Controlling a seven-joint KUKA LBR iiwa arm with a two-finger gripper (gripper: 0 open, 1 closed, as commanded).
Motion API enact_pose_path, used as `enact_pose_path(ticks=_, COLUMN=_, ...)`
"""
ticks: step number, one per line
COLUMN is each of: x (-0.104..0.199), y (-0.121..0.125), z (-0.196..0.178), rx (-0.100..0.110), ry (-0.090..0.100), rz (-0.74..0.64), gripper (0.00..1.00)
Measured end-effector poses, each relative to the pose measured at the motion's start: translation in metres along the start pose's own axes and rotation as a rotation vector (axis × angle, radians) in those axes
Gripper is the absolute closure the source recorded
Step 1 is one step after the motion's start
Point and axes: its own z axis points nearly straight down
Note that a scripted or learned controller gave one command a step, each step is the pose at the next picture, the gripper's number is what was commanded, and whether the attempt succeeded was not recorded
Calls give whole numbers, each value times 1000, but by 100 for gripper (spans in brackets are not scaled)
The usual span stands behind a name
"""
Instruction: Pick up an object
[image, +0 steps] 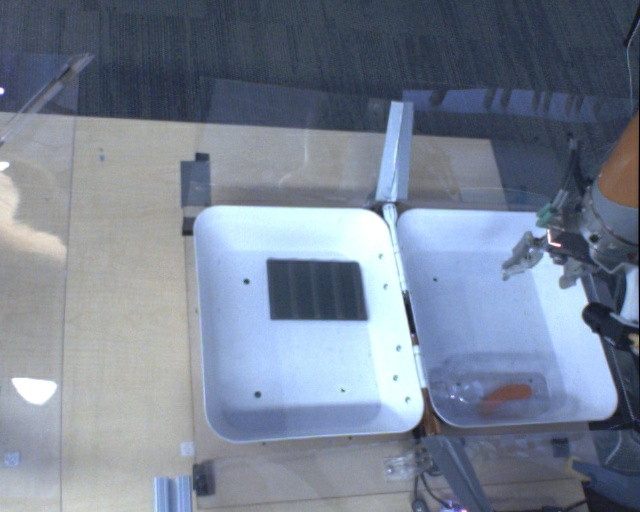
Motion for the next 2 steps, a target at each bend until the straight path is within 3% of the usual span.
enact_pose_path(ticks=1, x=54, y=-59, z=-33, rx=2, ry=2, rz=238, gripper=0)
enact_pose_path(ticks=2, x=-31, y=-61, z=-56, rx=0, ry=-1, rz=232, gripper=0)
